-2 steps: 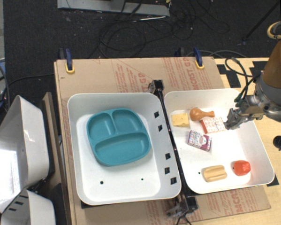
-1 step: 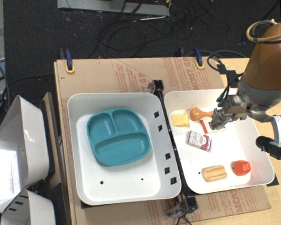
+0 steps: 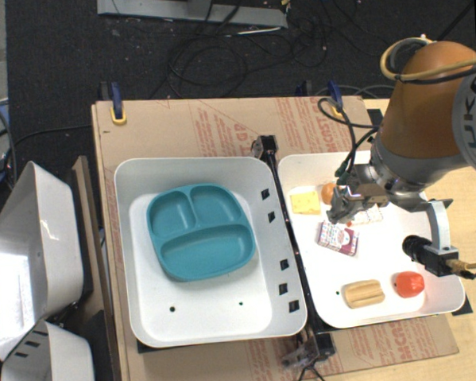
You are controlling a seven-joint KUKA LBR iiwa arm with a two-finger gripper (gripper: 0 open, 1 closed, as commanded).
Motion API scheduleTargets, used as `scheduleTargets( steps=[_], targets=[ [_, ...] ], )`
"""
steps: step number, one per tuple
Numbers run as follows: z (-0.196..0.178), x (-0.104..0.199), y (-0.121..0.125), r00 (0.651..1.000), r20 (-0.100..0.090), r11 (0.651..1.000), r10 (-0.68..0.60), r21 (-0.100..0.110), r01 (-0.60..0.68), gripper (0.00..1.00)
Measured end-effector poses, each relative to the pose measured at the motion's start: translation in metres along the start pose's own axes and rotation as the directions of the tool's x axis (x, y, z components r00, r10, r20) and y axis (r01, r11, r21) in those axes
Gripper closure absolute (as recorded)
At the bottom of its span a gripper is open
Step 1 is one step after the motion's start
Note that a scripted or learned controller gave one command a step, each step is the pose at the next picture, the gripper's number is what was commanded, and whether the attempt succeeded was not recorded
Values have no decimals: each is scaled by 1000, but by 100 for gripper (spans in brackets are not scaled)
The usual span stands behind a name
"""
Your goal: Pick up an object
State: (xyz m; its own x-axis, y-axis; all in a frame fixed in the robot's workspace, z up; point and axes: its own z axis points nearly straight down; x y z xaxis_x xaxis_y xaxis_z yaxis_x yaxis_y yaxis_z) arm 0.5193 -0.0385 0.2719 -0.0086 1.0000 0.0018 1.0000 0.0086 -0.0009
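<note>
Although the gripper (image 3: 344, 210) hangs low over the right bin (image 3: 385, 259), I cannot tell from where I stand whether it is spread or pressed together, since the wrist and its cables crowd the tip, and I see nothing caught in it. Just below it lies a small pink and white packet (image 3: 338, 238), flat on the bin floor and a little askew, which I take to be the thing it is after. Close by are a yellow block (image 3: 304, 200) and an orange ball (image 3: 327, 193) half tucked under the wrist. A tan roll (image 3: 363, 293) and a red tomato (image 3: 409, 283) sit well apart near the front rim. To do this well, I think the arm should centre over the packet, turn to straddle its short sides, and press down firmly, because something so flat gives little edge to catch. The left bin (image 3: 130, 231) holds a teal divided plate (image 3: 200, 231).
</note>
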Motion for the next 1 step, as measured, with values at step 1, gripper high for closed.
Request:
scheduleTargets(
  steps=[1],
  targets=[
    [21,55,3,1000,1,1000,1,2,-1,100]
  ],
)
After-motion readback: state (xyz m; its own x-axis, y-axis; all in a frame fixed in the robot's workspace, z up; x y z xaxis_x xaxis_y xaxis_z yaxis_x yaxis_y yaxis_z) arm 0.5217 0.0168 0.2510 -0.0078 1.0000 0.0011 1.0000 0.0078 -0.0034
